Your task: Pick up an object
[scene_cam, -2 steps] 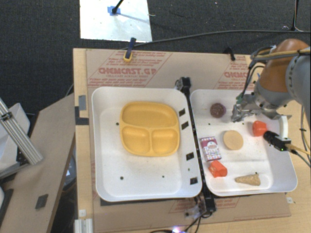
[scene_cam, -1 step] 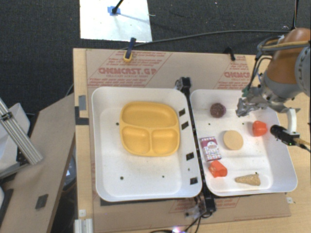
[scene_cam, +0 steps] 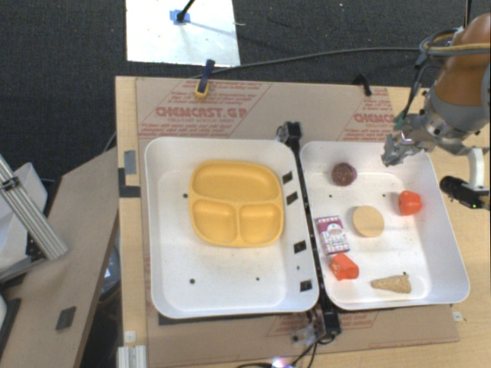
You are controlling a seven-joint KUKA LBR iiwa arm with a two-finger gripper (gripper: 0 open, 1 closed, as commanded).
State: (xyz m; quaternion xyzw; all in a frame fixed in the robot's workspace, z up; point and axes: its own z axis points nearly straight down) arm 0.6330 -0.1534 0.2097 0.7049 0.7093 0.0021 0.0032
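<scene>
End effector [scene_cam: 397, 153] hovers over right bin's [scene_cam: 453, 240] far edge, near a maroon ball [scene_cam: 344, 174]

We see two bins side by side. The left bin [scene_cam: 165, 282] holds a divided tray [scene_cam: 234, 204] near its middle. In the right bin [scene_cam: 445, 271], a round cookie [scene_cam: 367, 221] sits in the middle, a ball [scene_cam: 344, 174] at eleven o'clock, a small box [scene_cam: 332, 234] at nine, and a wedge [scene_cam: 392, 284] at six.

Light even and bright, overhead; white bins [scene_cam: 230, 301] near washed out but detail holds. Shadows soft and short, close under objects. Focus fair mid-frame; arm [scene_cam: 460, 75] at bench's [scene_cam: 253, 106] far right corner slightly blurred. Mild grain on dark floor [scene_cam: 61, 52].
</scene>
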